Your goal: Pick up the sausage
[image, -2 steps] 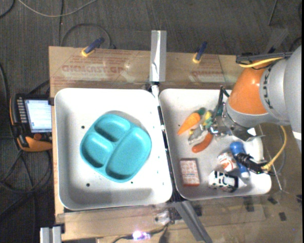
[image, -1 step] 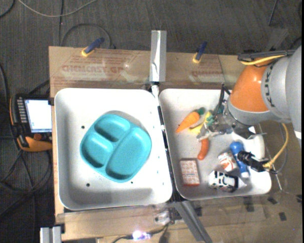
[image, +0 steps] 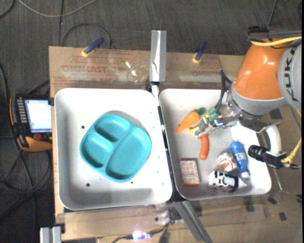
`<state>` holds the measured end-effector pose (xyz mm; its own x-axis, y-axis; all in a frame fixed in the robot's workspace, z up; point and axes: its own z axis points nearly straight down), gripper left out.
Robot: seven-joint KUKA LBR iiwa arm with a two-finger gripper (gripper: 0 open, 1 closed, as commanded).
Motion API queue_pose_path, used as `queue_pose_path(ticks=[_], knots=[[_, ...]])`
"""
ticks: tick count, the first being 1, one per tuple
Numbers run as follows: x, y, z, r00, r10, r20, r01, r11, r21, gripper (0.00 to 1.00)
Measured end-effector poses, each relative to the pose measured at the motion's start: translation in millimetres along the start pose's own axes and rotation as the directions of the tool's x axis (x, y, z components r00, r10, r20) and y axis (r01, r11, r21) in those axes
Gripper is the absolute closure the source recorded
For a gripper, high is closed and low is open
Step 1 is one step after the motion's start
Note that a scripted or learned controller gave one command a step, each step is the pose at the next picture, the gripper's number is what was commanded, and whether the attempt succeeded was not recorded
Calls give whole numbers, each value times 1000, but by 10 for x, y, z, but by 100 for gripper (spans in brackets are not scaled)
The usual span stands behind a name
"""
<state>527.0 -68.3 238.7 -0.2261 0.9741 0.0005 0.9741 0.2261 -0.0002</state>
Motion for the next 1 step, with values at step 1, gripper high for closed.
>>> queue_pose_path(ticks=[1], knots=[[-303,172,431,994,-107,1,107,994,2,100]])
